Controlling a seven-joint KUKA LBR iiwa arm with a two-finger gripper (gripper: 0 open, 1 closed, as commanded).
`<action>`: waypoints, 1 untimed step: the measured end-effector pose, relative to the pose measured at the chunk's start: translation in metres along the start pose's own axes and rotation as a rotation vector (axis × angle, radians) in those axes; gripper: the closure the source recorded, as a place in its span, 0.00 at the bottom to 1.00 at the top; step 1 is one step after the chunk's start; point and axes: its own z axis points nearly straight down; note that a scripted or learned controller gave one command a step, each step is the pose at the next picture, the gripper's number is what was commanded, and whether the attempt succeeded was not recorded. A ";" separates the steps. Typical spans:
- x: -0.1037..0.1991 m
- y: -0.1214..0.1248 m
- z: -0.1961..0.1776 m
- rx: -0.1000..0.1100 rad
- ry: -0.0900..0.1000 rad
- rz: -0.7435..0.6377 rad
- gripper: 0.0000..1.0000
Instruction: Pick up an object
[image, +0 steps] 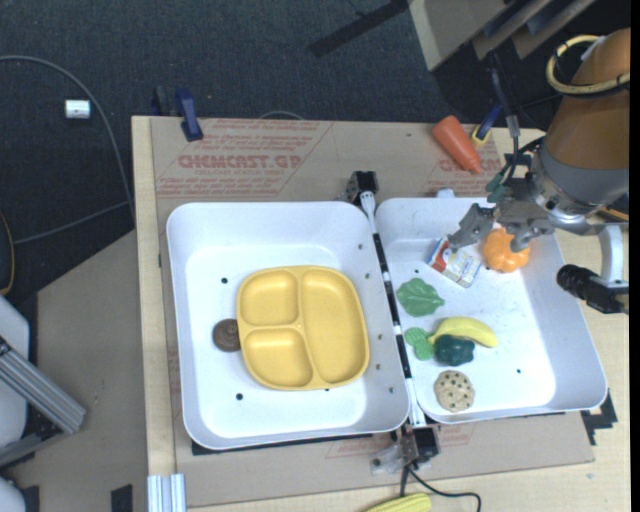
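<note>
The orange fruit (503, 252) sits in the upper part of the right bin (560, 385), directly under the pincer (497, 228), whose spread fingers straddle it without clearly closing on it. A small red-and-white packet (455, 264) lies just to its left, near one finger, so a straight drop looks like the likely move. Below lie a green leaf (419, 296), a banana (467, 331) and a cookie (454, 390).
</note>
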 end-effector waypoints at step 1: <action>-0.025 -0.061 0.073 0.001 0.000 0.002 0.00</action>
